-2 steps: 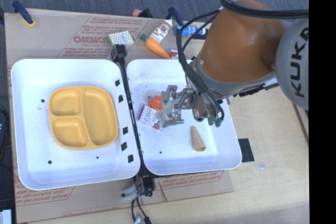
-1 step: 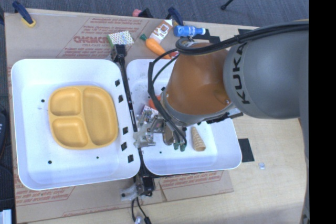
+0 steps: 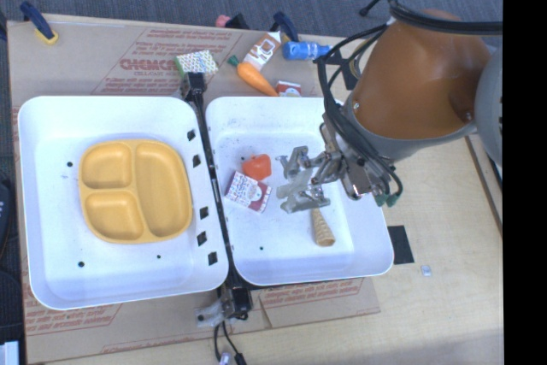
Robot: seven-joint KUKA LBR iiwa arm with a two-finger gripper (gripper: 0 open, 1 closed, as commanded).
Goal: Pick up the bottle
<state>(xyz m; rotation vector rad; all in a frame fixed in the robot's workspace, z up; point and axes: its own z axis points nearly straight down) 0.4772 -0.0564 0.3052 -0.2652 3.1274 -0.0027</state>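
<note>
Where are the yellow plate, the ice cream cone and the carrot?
yellow plate (image 3: 135, 190), camera view, its middle ridge.
ice cream cone (image 3: 322, 227), camera view, mid-cone.
carrot (image 3: 255, 79), camera view, orange body.

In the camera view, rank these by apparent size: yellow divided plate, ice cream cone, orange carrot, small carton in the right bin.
1. yellow divided plate
2. small carton
3-4. orange carrot and ice cream cone: too alike to rank.

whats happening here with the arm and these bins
A grey arm with an orange band reaches in from the right, its metal two-finger gripper low over the right white bin. Nothing is visibly held. A small white bottle with an orange cap lies just left of it, a ribbed cone below. The left white bin holds a yellow divided plate.
</note>
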